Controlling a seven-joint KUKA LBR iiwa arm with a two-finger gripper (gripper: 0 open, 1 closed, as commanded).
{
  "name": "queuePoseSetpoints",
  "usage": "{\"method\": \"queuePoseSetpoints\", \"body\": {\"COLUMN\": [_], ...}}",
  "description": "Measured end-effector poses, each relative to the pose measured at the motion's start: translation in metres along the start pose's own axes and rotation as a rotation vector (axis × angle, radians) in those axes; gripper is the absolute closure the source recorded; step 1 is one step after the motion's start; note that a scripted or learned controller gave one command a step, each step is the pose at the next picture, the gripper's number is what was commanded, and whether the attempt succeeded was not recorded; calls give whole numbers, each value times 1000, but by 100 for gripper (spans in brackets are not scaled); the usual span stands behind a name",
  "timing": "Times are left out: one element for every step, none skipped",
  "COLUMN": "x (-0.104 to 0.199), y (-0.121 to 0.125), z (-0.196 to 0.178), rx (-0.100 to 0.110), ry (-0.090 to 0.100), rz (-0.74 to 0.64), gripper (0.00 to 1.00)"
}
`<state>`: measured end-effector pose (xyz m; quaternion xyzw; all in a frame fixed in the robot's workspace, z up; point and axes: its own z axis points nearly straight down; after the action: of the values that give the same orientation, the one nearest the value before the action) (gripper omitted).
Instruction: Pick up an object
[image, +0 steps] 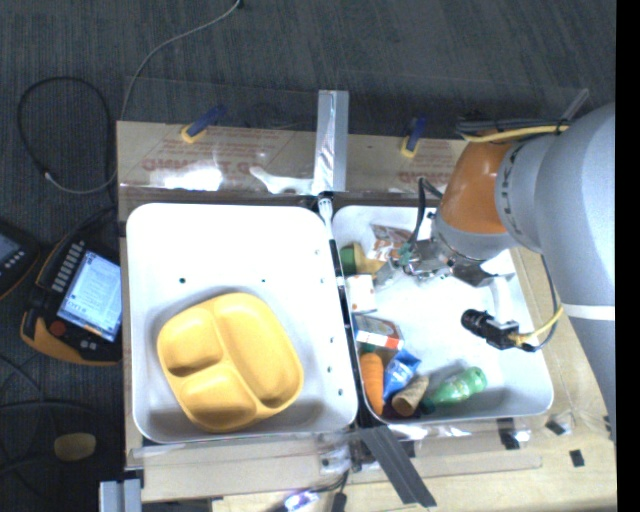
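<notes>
- The claw (425, 262) is seen low over the upper part of the right bin (530, 395), below the orange band of the arm (560, 200); whether it is open or closed cannot be told, and nothing is seen gripped in it
- No single object is named by the task; the nearest candidates are judged to be the crumpled packet (385, 240) just left of the claw and the dark green round item (348, 257) further left, against the bin's left wall
- The short move to the left is therefore judged the one that matters; both items lie close together and close to the wall, so a clean grasp may be hindered
- Well below the claw, along the lower edge, an orange carrot (372, 378) is laid upright in view, beside a blue wrapper (399, 371), a brown piece (408, 397) and a green bottle (455, 386) lying nearly across
- A white block (360, 295) and a small box (376, 333) are set between the two groups
- The left bin (200, 225) holds a yellow divided tray (228, 360), well apart from the claw, on the table (200, 150)
</notes>
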<state>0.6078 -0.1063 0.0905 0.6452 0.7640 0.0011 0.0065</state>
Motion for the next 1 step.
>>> {"method": "queuePoseSetpoints", "body": {"x": [-14], "y": [40], "z": [3], "rx": [65], "ry": [26], "rz": [-131], "gripper": [0]}}
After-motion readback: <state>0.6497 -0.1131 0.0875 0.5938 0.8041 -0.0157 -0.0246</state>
